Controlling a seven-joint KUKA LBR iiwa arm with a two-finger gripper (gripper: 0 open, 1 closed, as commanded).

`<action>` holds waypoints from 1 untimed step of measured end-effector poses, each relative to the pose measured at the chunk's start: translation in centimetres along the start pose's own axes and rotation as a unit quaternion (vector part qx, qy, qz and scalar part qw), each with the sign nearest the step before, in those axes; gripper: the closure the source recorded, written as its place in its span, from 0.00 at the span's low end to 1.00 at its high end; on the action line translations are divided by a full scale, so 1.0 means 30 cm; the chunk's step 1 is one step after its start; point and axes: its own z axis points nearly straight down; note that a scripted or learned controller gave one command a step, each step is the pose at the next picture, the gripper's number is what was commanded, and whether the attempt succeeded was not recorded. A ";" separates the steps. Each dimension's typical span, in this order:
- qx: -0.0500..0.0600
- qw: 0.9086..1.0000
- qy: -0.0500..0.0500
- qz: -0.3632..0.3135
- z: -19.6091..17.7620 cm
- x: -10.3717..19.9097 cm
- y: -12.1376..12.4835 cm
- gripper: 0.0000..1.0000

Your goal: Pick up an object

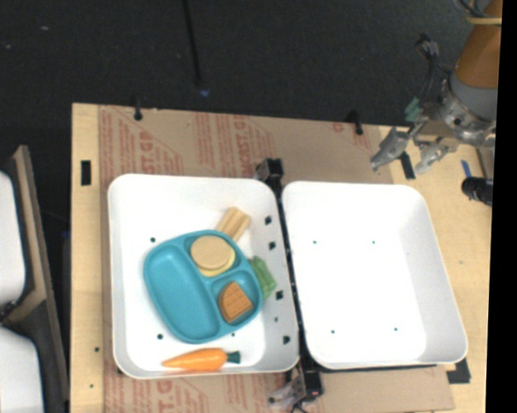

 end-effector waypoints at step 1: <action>0.000 1.000 0.000 0.000 0.038 -0.034 0.044 0.00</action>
